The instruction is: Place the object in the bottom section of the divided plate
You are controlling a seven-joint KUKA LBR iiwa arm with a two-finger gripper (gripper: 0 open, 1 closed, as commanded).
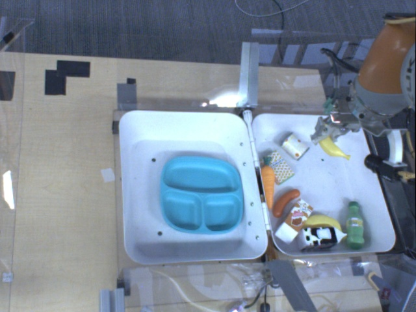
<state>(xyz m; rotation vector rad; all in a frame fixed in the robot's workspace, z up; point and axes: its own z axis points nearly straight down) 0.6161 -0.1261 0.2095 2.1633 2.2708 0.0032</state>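
Pale wooden bench (58,194), grey carpet (130,18)

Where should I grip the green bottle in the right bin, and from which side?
Probably across the green bottle's body, coming straight down. It seems to lie flat along the bin's right wall, cap toward the far side; close the fingers across its narrow width, clear of the cow-patterned toy beside it.

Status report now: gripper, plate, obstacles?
Gripper low in right bin, beside yellow banana. Blue divided plate in left bin, nothing on it.
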